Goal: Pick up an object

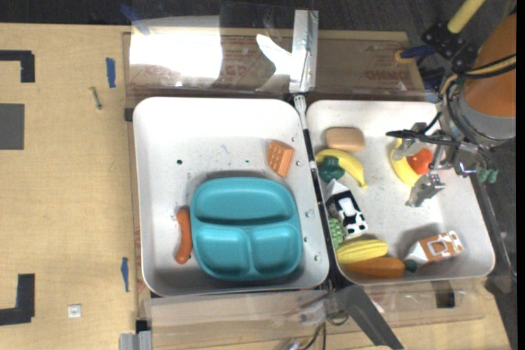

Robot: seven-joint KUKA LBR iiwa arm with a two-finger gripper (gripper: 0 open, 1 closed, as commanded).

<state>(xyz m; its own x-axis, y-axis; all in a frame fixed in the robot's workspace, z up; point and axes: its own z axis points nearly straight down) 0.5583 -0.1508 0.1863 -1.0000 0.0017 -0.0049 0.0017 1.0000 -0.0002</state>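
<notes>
The hand [428, 176] hung low over the right bin [467, 217]; whether it was parted or closed could not be told. Nearest the camera, below the hand, lay a small orange-and-white carton [438, 247], and to its lower left a corn cob [362, 248] atop a carrot [376, 266]. Just beside the hand, to its left, sat a yellow toy with a red piece [408, 162]. Farther left lay a banana [346, 165] and a tan bun [344, 138]. Well left, in the other bin [156, 135], stood a teal tray [245, 227].
</notes>
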